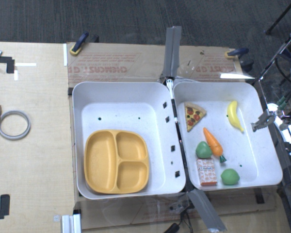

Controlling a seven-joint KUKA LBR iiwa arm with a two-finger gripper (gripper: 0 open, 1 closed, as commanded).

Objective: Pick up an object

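Note:
The right bin (pixel 262 171) holds several toy foods. A pizza slice (pixel 194 115) lies at its upper left and a yellow banana (pixel 234 115) at its upper right. An orange carrot (pixel 213 141) lies slantwise in the middle, touching a green vegetable (pixel 202 150) on its left. Below them lie a small red and white carton (pixel 207 172) and a green round fruit (pixel 230 176). In the left bin (pixel 121 98), a yellow divided plate (pixel 117 160) sits near the front.
A small metal bracket (pixel 261 123) juts over the right bin's right rim. A divider post (pixel 172 52) rises between the bins at the back. A tape roll (pixel 13 124) lies on the bench at far left. Blue clamps (pixel 79 43) (pixel 237 53) hold the cardboard behind the bins.

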